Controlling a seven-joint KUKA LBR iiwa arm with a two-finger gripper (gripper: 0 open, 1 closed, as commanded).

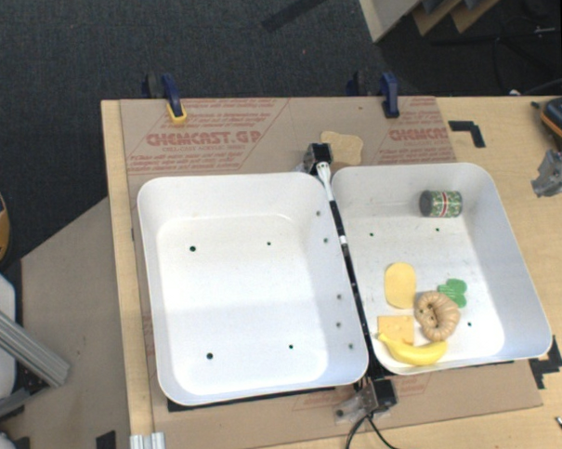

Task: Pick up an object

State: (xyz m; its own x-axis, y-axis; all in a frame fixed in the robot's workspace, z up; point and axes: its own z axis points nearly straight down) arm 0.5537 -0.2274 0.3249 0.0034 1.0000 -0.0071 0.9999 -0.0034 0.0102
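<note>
Several small objects lie in the right white bin (505, 246). A green can (441, 203) rests on its side near the bin's back. Toward the front sit a yellow oval piece (401, 284), a small green piece (453, 291) and a tan twisted pastry (437, 315). A yellow wedge (395, 328) and a banana (415, 353) lie at the front rim, touching the pastry.
The left white bin (237, 286) stands beside the right one, with a black strip (339, 244) between them. Two blue clamps (173, 93) (388, 91) grip the brown board's back edge. A grey metal piece (548, 173) sits at the far right. Cables (369, 420) trail at the front.
</note>
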